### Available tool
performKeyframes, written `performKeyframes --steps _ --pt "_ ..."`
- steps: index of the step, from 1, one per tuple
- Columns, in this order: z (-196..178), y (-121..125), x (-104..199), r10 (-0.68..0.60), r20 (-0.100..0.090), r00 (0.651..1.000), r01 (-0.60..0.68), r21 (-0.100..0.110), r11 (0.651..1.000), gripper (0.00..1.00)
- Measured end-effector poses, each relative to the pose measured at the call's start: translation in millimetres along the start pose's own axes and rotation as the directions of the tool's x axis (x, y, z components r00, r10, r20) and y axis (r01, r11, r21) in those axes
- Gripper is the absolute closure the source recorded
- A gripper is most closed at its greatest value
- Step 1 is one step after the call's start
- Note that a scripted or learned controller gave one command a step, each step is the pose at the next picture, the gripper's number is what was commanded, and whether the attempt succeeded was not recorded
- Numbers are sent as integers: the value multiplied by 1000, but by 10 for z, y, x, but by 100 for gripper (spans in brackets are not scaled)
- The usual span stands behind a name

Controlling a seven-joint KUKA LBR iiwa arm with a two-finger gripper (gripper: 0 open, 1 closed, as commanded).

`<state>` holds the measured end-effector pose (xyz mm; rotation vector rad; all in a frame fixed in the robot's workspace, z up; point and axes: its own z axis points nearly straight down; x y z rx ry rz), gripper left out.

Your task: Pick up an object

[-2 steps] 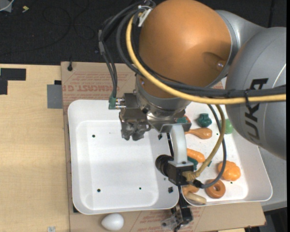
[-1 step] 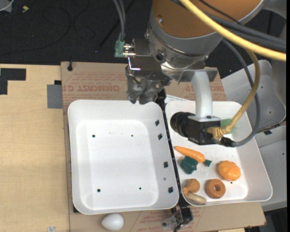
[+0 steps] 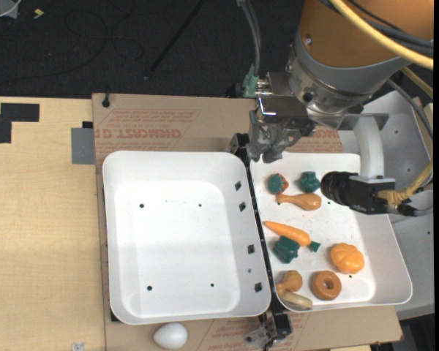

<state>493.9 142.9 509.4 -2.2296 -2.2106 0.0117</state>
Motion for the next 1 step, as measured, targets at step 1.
performKeyframes --steps 1 --pt "-292 469 -649 -2 -1 1000 2 -7 1000 100"
